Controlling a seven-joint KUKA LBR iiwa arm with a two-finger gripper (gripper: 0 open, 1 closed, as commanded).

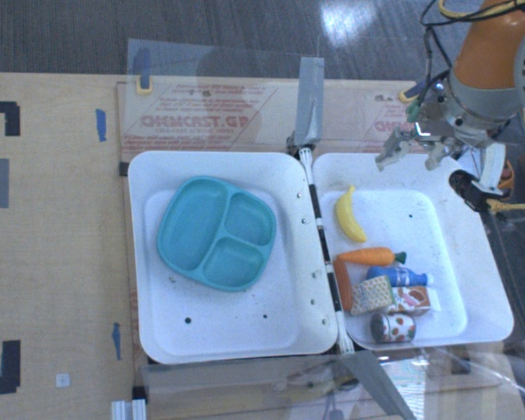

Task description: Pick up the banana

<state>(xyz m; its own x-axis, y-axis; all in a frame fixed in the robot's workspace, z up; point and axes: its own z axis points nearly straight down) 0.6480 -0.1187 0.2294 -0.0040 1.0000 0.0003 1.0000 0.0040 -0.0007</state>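
Nearest the camera, well below the hand, a small round can with a red and white label (392,326) is seen at the front of the right white plastic bin (472,261). Just behind it a flat snack packet (392,297) is laid, then a blue bottle with a white label (402,276) on its side, then an orange toy carrot with a green top (369,256). Farther back, the small yellow banana (349,215) is found on the bin floor, below the hand and to its left, well apart from it. In the left white bin (149,234) a teal plastic plate with three sections (217,233) is set. Farthest back, the metal two-finger hand (417,145) is held above the right bin's back edge. Its fingers are spread apart, with nothing between them. The wooden bench (52,234) is seen under both bins.
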